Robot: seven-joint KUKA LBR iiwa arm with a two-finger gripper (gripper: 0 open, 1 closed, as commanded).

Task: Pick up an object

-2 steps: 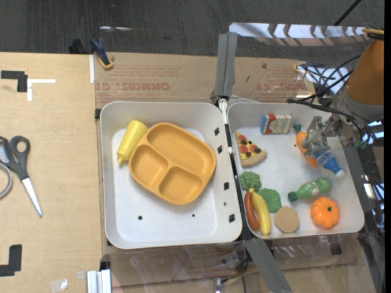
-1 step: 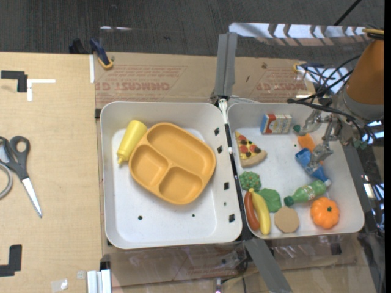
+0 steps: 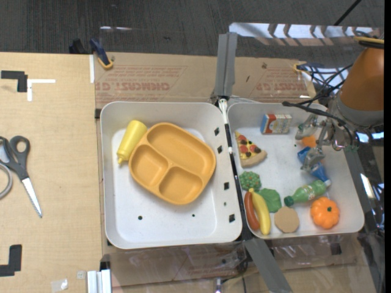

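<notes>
Two bins, ten toys, one gripper over the right bin

Nearest to us, along the front wall of the right bin (image 3: 353, 227), we count four things in a row: one hot dog (image 3: 250, 207) with one banana (image 3: 261, 211) lying against it, one tan round cookie (image 3: 287, 220), and one orange pumpkin (image 3: 325, 213) in the front right corner. Just behind them lie one leafy green piece (image 3: 269, 198) and one green bottle (image 3: 306, 193), tipped on its side and pointing toward the pumpkin. One broccoli floret (image 3: 249, 180) sits by the left wall, and one pizza slice (image 3: 250, 150) lies behind it. One small carton (image 3: 276, 124), blue, red and white, stands near the back wall.

The gripper (image 3: 316, 154) hangs over the right part of this bin, between carton and bottle. One blue object (image 3: 320, 174) lies under its fingers; we cannot tell whether they are apart or pressed on anything. The arm (image 3: 365, 81), with its orange band, reaches in from the right.

In the left bin (image 3: 116, 218) we count one orange divided plate (image 3: 172, 162) with three compartments, and one yellow bottle (image 3: 130, 140) touching its back left edge.

On the bench to the left lies one pair of scissors (image 3: 22, 171) with grey handles.
</notes>
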